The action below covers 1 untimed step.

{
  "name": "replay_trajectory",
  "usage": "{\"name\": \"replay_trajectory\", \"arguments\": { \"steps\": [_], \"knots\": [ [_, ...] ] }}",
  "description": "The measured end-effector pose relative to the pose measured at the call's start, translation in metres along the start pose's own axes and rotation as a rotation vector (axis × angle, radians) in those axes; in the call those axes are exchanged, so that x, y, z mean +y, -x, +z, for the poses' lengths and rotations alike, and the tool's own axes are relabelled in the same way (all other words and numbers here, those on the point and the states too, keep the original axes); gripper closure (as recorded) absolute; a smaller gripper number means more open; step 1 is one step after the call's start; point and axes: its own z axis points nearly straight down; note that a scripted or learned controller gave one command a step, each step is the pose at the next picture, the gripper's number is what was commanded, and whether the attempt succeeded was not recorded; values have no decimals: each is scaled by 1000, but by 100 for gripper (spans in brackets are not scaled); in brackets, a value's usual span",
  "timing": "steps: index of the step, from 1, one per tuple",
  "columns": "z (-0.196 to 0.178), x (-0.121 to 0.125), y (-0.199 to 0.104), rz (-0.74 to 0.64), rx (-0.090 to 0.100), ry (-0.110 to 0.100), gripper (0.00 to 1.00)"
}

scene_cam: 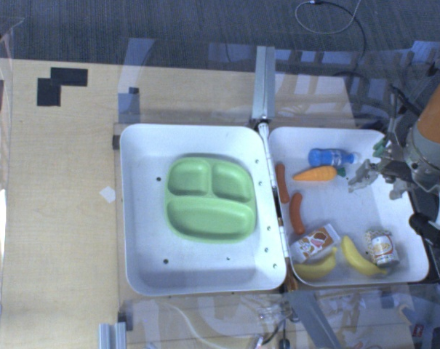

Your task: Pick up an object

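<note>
The robot arm comes in from the right side and reaches over the right bin. Its fingers hang above the top right part of that bin, and they look a little spread. Nothing sits between them (they are pinching no toy at all).

Just to the left of the fingers lies an orange carrot, with its thick end near them. A blue bottle lies just above the carrot and very near the fingers too. It lies on its side.

Farther left of the fingers, by the wall between the two bins, lie two red sausages. One is higher up and one is lower down.

Below the fingers, near the bottom edge of the bin, stands a small can. A yellow banana curves just beside the can. A second banana lies farther to the left, and a small snack packet rests on top of it.

Well away to the left of the fingers is the left bin. A green plate with three sections lies in its middle.

Both bins sit side by side on the pale wooden worktop.
</note>
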Motion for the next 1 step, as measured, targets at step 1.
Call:
{"name": "replay_trajectory", "arguments": {
  "steps": [1],
  "knots": [
    [0, 0, 0, 0, 0, 0, 0]
  ]
}}
